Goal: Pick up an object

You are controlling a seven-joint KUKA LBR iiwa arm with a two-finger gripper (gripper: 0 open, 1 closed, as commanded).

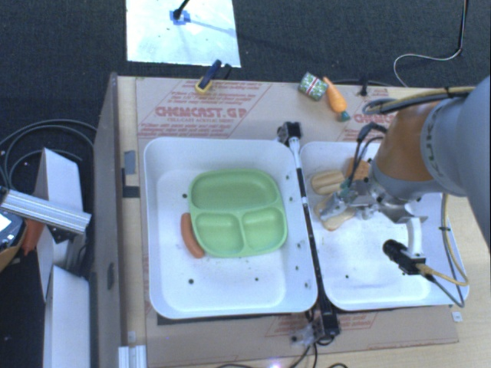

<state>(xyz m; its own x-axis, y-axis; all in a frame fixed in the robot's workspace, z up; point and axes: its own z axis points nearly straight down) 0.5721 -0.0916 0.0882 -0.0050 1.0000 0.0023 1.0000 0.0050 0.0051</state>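
Note:
In the right bin (368, 290), two tan bun-like pieces lie near its left wall, one (325, 180) higher and one (336, 220) lower. My gripper (343, 201) is low in the right bin, between these two pieces and close against them. The grey arm with its orange band (399, 148) comes in from the right and covers part of the upper piece. The left bin (165, 282) holds a green divided plate (236, 212), and an orange-red sausage (190, 235) lies at the plate's left edge.
On the board behind the bins lie a green can (312, 85), a toy carrot (335, 97) and a yellow-and-black clip (209, 78). A black part with a cable (404, 256) hangs over the right bin. A black divider (303, 205) runs between the bins.

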